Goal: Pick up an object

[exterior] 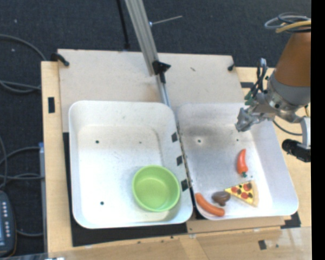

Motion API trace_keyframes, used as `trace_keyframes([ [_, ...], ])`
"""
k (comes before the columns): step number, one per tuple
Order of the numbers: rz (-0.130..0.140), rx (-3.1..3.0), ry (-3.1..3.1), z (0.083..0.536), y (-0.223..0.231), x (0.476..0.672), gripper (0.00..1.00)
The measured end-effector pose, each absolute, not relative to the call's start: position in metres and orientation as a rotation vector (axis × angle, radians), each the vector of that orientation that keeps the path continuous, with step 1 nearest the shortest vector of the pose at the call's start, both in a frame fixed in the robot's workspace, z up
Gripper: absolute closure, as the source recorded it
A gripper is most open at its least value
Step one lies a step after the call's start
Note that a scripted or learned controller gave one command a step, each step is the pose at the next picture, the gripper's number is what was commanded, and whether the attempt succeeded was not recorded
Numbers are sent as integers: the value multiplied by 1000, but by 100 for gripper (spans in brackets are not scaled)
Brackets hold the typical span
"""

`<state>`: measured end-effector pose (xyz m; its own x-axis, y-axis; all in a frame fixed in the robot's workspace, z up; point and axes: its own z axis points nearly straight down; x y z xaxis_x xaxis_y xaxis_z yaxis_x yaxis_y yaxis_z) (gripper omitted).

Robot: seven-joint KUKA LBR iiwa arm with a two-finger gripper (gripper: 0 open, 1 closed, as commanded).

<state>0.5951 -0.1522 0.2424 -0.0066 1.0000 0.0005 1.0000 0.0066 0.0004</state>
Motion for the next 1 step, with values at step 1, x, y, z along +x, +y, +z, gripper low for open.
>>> trace_keyframes([
  [1, 0, -2216, -2227, 237, -109, 578, 100],
])
